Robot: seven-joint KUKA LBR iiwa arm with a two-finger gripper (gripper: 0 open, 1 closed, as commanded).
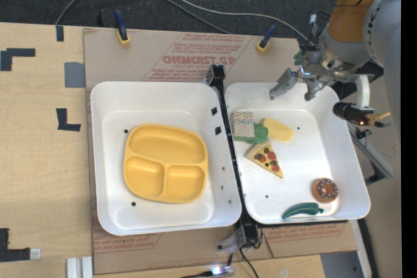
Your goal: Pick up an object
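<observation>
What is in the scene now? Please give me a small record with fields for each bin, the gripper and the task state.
left bin: yellow divided plate
right bin: pizza slice, pale yellow piece, green piece, patterned square, donut, green pepper
gripper: open, above far edge of right bin, holding nothing
task state: nothing picked up yet

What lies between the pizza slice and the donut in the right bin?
Nothing: the camera view shows bare white bin floor between the pizza slice and the donut.
</observation>
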